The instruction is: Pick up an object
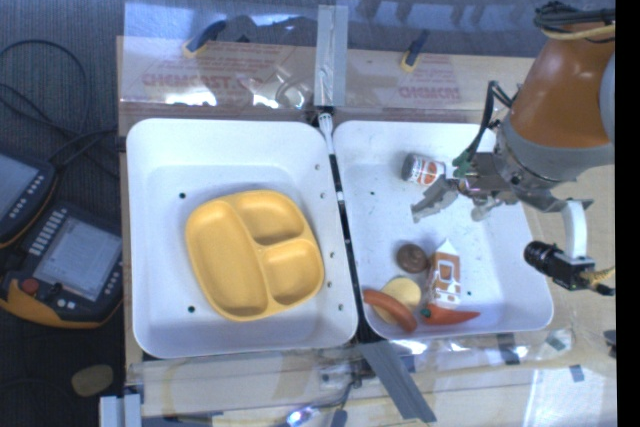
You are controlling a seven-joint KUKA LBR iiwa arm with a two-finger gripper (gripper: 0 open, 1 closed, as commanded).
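carrot [452, 317], sausage [388, 309], carton [445, 277] – clustered at right bin [520, 315] front | gripper [455, 200] seen open above bin middle, nothing held | can [424, 169] lies just behind | yellow tray [254, 252] – left bin [150, 215]

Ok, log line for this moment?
arm: over right bin | gripper: open, holding nothing | nearest: small can | yellow tray: left bin

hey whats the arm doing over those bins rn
A grey arm with an orange band reaches from the right over the right white bin. Its two-finger gripper hangs open with nothing between its fingers, beside a small red-and-white can. Toy food lies near the bin's front edge: a carrot, a sausage. The left bin holds a yellow divided plate.
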